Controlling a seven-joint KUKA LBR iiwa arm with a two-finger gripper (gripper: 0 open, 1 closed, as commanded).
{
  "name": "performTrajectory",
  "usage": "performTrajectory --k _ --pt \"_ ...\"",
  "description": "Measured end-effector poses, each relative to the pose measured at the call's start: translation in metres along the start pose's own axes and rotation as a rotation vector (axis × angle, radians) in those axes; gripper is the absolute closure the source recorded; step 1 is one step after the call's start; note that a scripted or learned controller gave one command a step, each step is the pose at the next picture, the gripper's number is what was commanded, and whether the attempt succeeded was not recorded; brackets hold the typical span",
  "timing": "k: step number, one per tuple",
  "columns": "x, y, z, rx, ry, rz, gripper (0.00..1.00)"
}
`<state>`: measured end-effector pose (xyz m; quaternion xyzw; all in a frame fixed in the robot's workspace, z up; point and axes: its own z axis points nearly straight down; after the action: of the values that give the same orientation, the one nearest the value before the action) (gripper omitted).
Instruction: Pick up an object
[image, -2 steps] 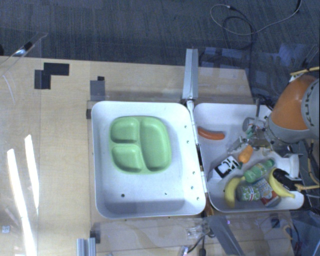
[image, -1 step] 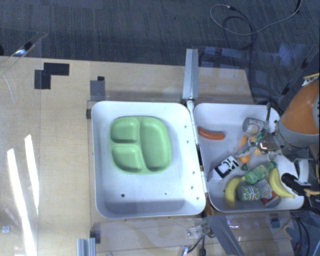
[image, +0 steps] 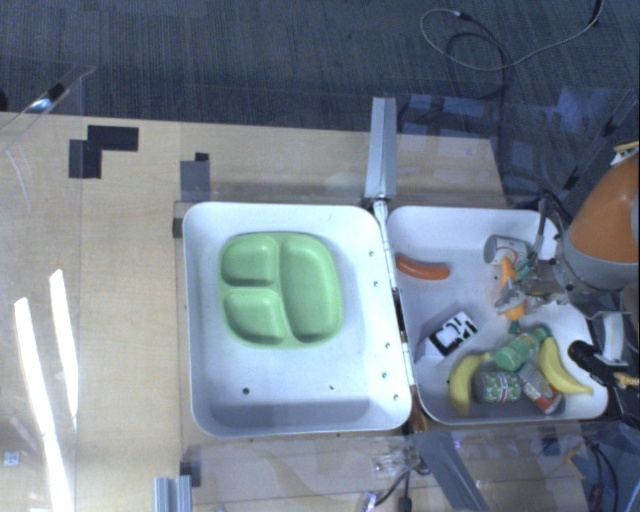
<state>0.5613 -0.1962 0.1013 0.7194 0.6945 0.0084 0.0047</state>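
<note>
My arm comes in from the right, the orange band (image: 608, 222) bulging at the right edge above the grey wrist, and I reach down into the right bin (image: 450, 222) near its right wall. My fingers (image: 515, 287) hang low over the bin floor in its right half, pointing down and leftward. Something small and orange (image: 509, 270) sits right at their tips, with another orange bit just below it, but I cannot tell whether it is pinched between them or merely lies under them, nor how wide they are spread.

The rest of the bin's load lies around me. An orange-red sausage-shaped piece (image: 423, 267) rests to my left, toward the far side. A black-and-white card (image: 453, 332) lies nearer, left of centre. Along the near wall sit a yellow banana (image: 462, 381), a grey-green can (image: 499, 387), a green bottle (image: 520, 351) just beside it, and a second banana (image: 558, 367) at the near right.

The left bin (image: 205, 380) holds a green divided plate (image: 281, 288) in its far half, well apart from me. Both bins stand on the pale wooden tabletop (image: 100, 300).
</note>
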Motion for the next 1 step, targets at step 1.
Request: performTrajectory --k 1 --pt "-0.0039 -0.0046 0.0099 0.011 -0.006 0.015 1.00"
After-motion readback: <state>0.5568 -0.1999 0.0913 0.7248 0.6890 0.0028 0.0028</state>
